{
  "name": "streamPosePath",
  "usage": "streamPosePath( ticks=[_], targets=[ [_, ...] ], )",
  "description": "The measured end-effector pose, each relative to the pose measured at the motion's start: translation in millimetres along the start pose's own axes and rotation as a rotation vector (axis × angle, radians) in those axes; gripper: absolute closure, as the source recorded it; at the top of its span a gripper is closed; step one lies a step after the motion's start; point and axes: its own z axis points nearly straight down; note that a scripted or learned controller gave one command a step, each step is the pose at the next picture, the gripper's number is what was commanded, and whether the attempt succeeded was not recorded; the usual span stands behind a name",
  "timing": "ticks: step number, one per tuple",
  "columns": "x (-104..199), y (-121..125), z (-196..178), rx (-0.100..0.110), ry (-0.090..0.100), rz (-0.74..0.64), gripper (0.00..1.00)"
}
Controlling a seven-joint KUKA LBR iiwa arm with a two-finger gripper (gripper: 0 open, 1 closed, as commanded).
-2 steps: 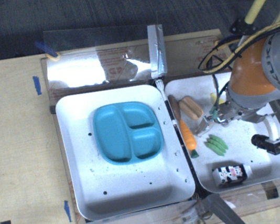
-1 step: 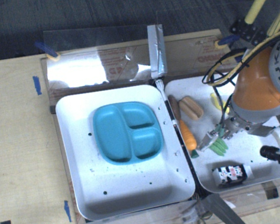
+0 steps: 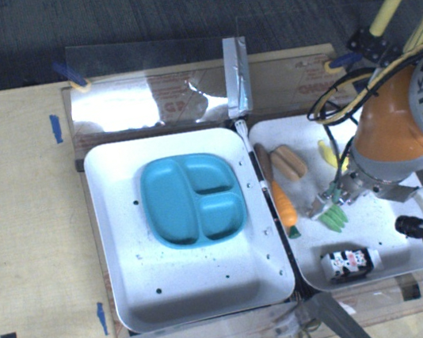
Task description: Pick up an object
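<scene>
Over the right-hand bin point(image 3: 386, 251), the gripper point(image 3: 335, 198) hung low above a green object point(image 3: 333, 218) that looked like a toy bean pod or small pepper, lying near the bin's middle. Whether the jaws were spread or closed could not be made out: the wrist and its hardware covered them, and nothing could be seen held between them.

Several things could have spoiled a pick from that position. The green piece lay just at six o'clock of the gripper tip, so close that a descent slightly off line would likely have pushed it aside rather than straddled it. A toy carrot point(image 3: 284, 207) lay at nine o'clock of the gripper, along the bin's left wall, with a tan bread-like roll point(image 3: 288, 162) at about ten o'clock; a sideways drift could have clipped either. A yellow piece point(image 3: 327, 154) sat at twelve o'clock, partly hidden by the arm. A black and white item point(image 3: 348, 262) rested at six o'clock, near the front wall, well apart from the jaws.

My reading was that the green object was the nearest candidate, lying just beside and below the tip rather than visibly between the jaws. The left bin point(image 3: 120, 244) held a blue divided plate point(image 3: 192, 199), far off at nine o'clock.
</scene>
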Motion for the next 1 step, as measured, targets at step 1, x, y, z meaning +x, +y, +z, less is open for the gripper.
streamPosePath(
  ticks=[1],
  targets=[
    [38.8,-9.9,-86.2,0.011,0.003,0.221,1.00]
  ],
)
